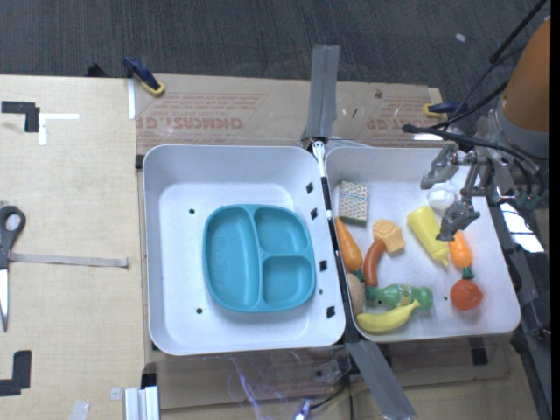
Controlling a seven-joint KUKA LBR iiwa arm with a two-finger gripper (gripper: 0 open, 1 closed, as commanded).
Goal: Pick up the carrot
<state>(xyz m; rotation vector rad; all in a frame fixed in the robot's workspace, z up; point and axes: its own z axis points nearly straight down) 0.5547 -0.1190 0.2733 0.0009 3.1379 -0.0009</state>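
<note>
Camera view: my gripper (455, 201) hangs open, holding nothing; the small orange plastic carrot (348, 246) looks light, stiff, slick—grasp mid-body.

Cardboard (210, 116): red print, upside-down, not legible.

We see the arm (532, 77) cut off by the right edge, only its orange band and wrist in frame. The scissors (9, 234) run off the left edge. We cannot tell how the gripper (455, 201) stands.
</note>
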